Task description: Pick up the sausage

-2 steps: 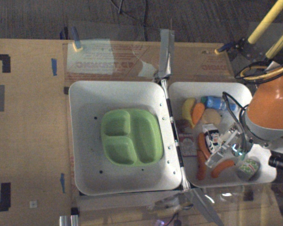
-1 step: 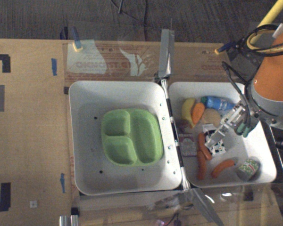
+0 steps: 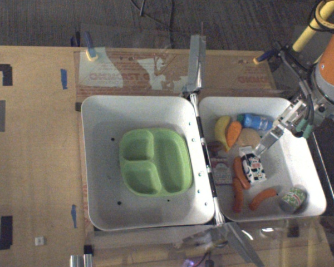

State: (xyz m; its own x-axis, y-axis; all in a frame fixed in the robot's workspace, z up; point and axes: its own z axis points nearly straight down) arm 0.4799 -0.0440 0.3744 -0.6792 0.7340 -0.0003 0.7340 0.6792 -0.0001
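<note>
A wooden worktop (image 3: 33,166) carries two shallow white bins side by side, seen from above at a slant. The left bin (image 3: 100,121) holds a green divided tray (image 3: 155,161), lying flat near its middle.

The right bin (image 3: 306,166) holds a scatter of toy food. Near its upper left lie a banana (image 3: 221,128) and a carrot (image 3: 233,134), touching each other, with a blue bottle (image 3: 255,120) just beside them. A small black-and-white carton (image 3: 253,167) sits near the bin's centre. Against its left side lies a sausage (image 3: 240,173), reddish-orange and pointing roughly up and down. A second sausage (image 3: 236,196) lies just below it, and a third sausage (image 3: 263,198) lies at a slant near the bin's front edge. A green-and-white can (image 3: 293,198) rests in the front right corner.

The arm reaches in from the right, and its jaws (image 3: 265,143) hang over the right bin, just above the carton, near the first sausage. They point down and to the left. I cannot tell whether the jaws are open or closed, and no sausage sits between them.
</note>
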